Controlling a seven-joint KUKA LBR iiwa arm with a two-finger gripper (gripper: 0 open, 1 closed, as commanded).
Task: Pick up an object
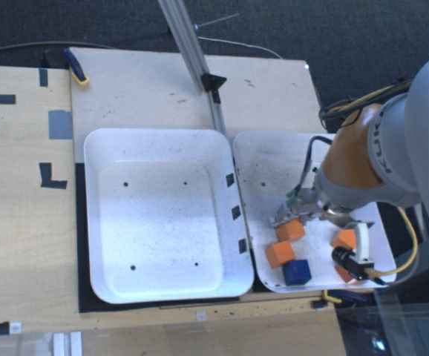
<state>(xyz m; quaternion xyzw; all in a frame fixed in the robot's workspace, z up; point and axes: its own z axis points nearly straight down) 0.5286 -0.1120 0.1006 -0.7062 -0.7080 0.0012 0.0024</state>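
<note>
The gripper [292, 215] hangs over the right bin [263, 170]; an orange block [291, 231] sits at its six o'clock, grip state unclear.

The arm [370, 158] reaches from the right into the right bin [263, 162], its hand [292, 212] low over the bin floor just above an orange block [292, 231]. Near it lie a second orange block [279, 254], a blue block [297, 272] and another orange block [344, 239] further right. The left bin [155, 143] sits beside it on the bench [21, 199].
</note>
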